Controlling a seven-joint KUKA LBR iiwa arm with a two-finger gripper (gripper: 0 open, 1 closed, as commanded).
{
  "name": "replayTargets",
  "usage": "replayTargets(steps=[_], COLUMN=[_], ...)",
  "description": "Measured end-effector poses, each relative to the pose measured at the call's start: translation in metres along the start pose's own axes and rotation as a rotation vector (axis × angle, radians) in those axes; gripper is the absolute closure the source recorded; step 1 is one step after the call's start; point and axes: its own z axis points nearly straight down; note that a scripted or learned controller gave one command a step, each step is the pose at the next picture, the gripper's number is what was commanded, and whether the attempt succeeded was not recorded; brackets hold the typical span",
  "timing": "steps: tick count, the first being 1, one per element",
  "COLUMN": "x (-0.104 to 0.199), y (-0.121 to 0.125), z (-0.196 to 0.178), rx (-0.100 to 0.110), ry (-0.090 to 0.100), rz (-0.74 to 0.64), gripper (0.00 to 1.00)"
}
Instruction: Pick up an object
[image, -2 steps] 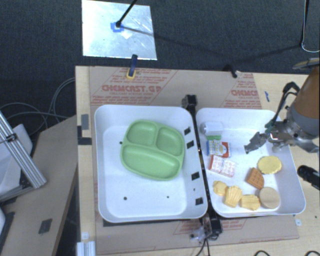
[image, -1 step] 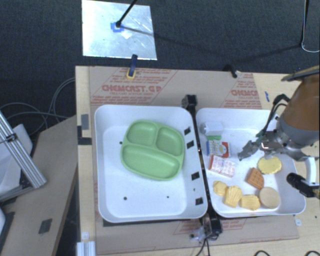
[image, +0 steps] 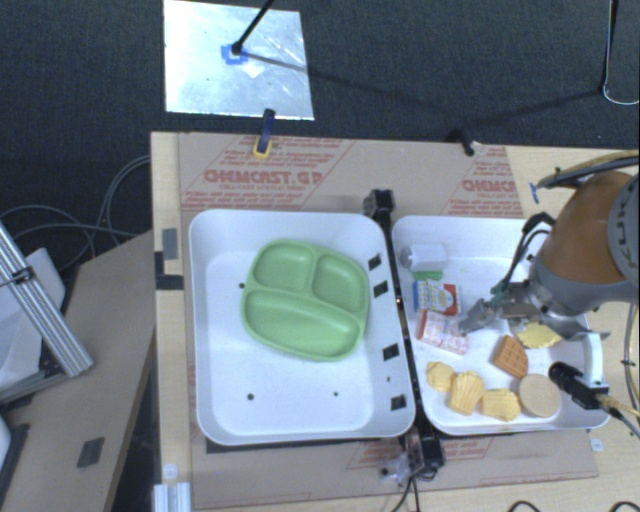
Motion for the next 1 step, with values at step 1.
replayTargets(steps=[1], x=[0.0006], y=[0.0026], z=[0.0163], rx=[-0.007], ry=[0.002], rz=[-0.001], gripper=[0.00])
